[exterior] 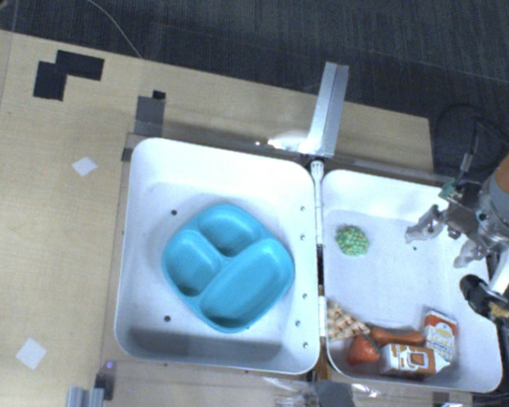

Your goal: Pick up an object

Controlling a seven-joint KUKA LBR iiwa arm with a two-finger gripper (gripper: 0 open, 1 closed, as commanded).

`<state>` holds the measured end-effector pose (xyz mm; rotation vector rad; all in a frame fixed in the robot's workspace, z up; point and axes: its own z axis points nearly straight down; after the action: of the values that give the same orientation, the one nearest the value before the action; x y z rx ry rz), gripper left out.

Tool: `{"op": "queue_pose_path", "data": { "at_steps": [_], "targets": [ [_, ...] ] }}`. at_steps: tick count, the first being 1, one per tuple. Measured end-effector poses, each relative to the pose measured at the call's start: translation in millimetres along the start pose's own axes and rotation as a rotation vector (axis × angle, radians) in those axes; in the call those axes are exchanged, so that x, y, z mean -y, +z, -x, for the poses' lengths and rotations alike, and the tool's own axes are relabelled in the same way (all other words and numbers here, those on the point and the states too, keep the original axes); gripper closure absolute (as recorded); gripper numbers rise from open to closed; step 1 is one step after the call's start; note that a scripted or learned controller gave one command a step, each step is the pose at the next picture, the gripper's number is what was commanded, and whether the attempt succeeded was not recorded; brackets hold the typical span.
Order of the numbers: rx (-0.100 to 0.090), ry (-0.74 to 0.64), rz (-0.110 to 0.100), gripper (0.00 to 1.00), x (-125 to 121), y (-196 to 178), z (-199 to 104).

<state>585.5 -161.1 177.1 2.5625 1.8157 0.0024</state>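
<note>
Wooden bench under 2 white bins: I see the left bin point(142, 228) holding a blue divided plate point(229, 266). My gripper point(462, 240) hovers over the right bin's point(398, 196) right edge, holding nothing. Green ball point(353, 240) sits mid-bin, food packets point(422, 351) at the front edge. No pick made yet.

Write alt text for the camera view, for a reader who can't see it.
The arm's gripper hangs over the right bin, holding nothing; a green ball lies apart, and food items cluster at that bin's near edge. The left bin holds a blue divided plate.
</note>
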Motion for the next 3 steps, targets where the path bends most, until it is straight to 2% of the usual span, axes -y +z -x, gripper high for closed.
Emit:
{"op": "queue_pose_path", "data": {
  "at_steps": [1,2,3],
  "targets": [
    [0.0,-0.073,-0.002,0.0,81.2,67.8,-28.8],
    [0.0,-0.333,0.004,0.0,16.6,22.6,-18.5],
    [0.0,-0.483,0.002,0.0,78.9,56.1,-26.7]
  ]
}}
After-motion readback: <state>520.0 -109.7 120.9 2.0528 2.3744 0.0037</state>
